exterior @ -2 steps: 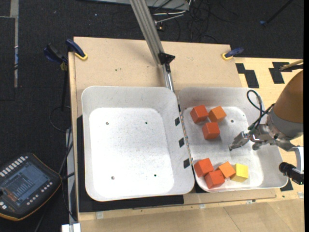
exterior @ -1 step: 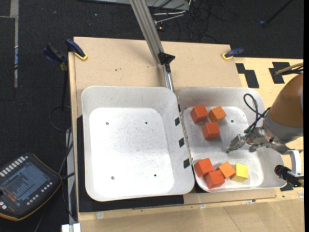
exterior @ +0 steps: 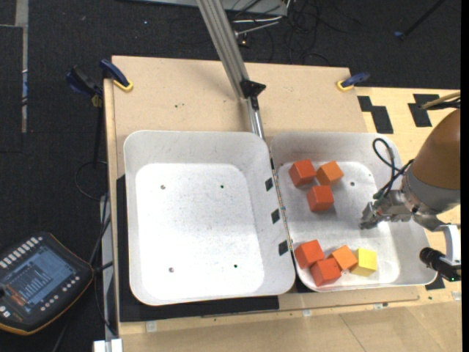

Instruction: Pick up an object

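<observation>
Gripper low over right bin, beside red cube; finger state impossible to tell.

A robotics lab; a plywood bench stands on dark carpet, its board held by blue and yellow clamps; two white bins sit side by side on it; a teach pendant with a lit screen lies on the floor at the left; cables trail behind the bench; an aluminium strut slants over it; black marker patterns are printed on the right board.
</observation>
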`<act>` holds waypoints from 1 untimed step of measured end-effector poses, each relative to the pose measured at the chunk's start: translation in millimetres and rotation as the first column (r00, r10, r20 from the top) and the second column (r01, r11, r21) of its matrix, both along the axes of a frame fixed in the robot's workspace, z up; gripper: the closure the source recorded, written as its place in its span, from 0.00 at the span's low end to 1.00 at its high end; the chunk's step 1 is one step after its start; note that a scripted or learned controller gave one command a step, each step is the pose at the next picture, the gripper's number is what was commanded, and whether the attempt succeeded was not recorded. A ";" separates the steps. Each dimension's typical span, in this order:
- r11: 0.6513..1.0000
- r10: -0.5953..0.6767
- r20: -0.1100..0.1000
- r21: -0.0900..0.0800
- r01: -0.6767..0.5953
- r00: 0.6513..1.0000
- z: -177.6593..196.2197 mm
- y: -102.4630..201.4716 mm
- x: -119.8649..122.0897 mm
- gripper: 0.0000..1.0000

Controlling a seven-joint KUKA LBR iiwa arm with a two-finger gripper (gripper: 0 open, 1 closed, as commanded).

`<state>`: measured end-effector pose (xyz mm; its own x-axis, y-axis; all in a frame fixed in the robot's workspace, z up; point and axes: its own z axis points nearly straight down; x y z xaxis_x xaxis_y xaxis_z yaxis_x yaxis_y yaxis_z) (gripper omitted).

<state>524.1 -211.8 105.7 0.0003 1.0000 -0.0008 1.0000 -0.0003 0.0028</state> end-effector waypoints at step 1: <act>1.000 -0.001 0.003 -0.002 0.001 1.000 45.4 -3.4 -5.1 1.00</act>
<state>519.0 -215.2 151.1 0.0011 1.0000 -0.0027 1.0000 -0.0011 0.0054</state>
